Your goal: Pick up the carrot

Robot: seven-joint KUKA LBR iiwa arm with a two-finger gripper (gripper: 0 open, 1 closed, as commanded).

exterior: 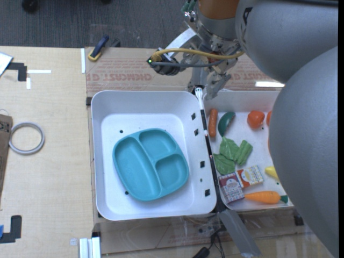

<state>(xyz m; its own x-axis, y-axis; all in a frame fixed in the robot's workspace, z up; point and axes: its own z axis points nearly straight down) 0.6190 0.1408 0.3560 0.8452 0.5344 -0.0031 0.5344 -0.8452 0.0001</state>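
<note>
The carrot (263, 197), orange with a green stub at its right end, lies flat near the front edge of the right bin (244, 105). My gripper (206, 90) hangs over the back edge of the bins, just above the wall between them. It is far behind the carrot. Its fingers (215, 84) are spread apart and open, with nothing between them. The grey arm covers the right part of the right bin.
The left bin (102, 160) holds a blue divided plate (151, 164). Near the carrot are small boxes (240, 181), green lettuce (234, 150), a yellow piece (271, 172), a red-orange sausage shape (213, 122), a dark green piece (226, 121) and a tomato (256, 119).
</note>
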